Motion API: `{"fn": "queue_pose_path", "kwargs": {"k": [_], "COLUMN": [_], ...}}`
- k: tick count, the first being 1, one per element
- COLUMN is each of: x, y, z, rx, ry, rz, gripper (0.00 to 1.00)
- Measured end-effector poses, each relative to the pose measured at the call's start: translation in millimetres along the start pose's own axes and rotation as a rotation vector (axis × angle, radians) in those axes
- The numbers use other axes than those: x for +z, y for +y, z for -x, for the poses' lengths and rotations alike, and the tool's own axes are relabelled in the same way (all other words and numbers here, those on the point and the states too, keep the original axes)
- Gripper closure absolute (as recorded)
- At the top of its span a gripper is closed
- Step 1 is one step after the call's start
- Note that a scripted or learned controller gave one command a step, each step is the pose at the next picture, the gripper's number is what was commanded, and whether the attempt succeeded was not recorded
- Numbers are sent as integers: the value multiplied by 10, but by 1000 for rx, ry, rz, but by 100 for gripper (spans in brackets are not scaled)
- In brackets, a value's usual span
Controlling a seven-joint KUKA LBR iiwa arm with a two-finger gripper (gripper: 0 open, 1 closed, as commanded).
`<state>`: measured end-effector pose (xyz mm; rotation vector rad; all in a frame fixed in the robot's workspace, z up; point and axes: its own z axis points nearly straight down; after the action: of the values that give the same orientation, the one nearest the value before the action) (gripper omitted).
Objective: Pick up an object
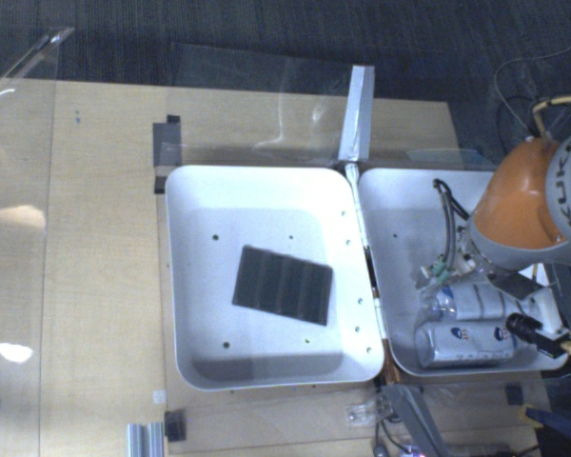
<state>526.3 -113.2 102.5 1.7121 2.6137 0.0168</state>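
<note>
A dark grey ridged rectangular pad [283, 285] lies flat and slightly turned in the middle of the left bin [195, 255]. The arm, with its orange band [514, 203], reaches down into the right bin [400, 227]. My gripper [460, 339] sits low near that bin's front wall, its silver body lying across the floor. A small bluish-green item [442, 288] shows just left of the wrist, partly hidden by cables, and I cannot make out what it is. The gripper is far to the right of the pad.
A divider wall [366, 265] separates the two bins. A clear plastic sheet [38, 255] covers the wooden bench on the left. A metal post [358, 112] stands behind the bins. Cables [447, 217] hang by the wrist.
</note>
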Motion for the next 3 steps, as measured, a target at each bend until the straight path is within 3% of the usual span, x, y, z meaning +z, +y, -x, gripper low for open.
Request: {"fn": "queue_pose_path", "kwargs": {"k": [1, 2, 3], "x": [0, 129, 5], "y": [-1, 92, 126], "z": [0, -111, -110], "rx": [0, -19, -19], "ry": [0, 3, 1], "rz": [0, -7, 1], "gripper": [0, 0, 100]}}
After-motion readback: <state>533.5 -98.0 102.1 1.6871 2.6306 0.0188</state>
